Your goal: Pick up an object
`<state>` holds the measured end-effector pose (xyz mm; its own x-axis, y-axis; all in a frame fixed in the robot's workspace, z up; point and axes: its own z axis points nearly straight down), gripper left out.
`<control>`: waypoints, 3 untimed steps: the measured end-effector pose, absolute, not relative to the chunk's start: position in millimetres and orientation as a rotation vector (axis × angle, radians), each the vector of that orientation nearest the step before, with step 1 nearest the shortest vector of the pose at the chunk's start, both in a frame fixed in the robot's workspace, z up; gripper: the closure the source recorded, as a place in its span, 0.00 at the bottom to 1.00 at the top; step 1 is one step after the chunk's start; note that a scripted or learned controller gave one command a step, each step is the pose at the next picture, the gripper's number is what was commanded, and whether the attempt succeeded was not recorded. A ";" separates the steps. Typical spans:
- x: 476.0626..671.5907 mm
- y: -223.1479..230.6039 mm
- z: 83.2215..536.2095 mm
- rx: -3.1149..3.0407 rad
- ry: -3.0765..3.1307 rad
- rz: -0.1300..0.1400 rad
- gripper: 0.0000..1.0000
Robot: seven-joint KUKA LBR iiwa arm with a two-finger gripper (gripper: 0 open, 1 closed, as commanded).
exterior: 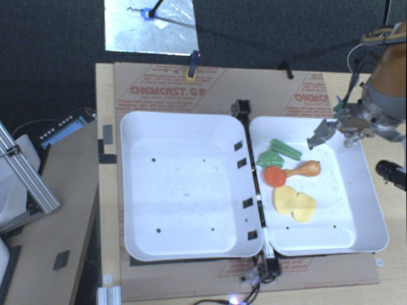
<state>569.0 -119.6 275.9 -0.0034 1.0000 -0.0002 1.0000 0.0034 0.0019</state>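
Yellow pieces (295, 204): right bin's (362, 189) near middle
Red ball (275, 176), orange piece (305, 168), green piece (284, 149): clustered beyond, touching
Gripper (335, 133): above far edge; spread unclear
Risk: crowded toys, fingers may slip off

Toy foods lie clustered in the left half of the right bin (365, 189): green pieces (280, 152) farthest back, a red tomato-like ball (275, 176) touching an orange drumstick shape (305, 169) lying flat, and two pale yellow slices (294, 203) overlapping nearest.
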 end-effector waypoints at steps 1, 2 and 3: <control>568.9 -52.7 178.6 2.217 2.239 -0.005 0.00; 599.6 11.3 189.8 2.208 2.232 0.007 0.00; 616.0 59.1 149.8 2.205 2.199 0.021 0.00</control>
<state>616.0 59.1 149.8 0.0025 0.9999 -0.0100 0.9996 -0.0022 0.0288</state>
